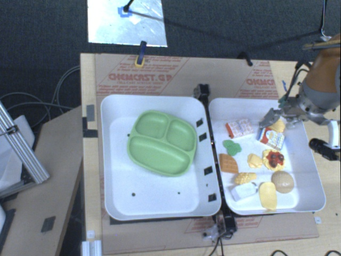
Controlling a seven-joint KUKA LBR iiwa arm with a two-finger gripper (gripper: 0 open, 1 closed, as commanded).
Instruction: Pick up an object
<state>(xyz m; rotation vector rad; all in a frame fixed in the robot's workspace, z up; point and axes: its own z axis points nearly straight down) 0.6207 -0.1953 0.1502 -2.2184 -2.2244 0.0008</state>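
Note:
The right bin (309,143) holds several toy foods. Among them are a red-and-white packet (238,128), a green piece (232,145), a brown waffle-like slice (228,163), a corn cob (245,178), a yellow oblong piece (268,196), a tan round bun (283,181), a yellow slice with red topping (274,159) and a colourful small carton (273,138). My gripper (275,119) hangs over the bin's far right part, just above the carton and a yellow piece (278,126). Nothing is visibly held.
The left bin (114,180) carries a green divided plate (162,143). A black-clipped divider (210,143) runs between the bins. A white flat item (244,191) lies near the right bin's front wall. The arm's grey and orange wrist (322,84) stands over the right edge.

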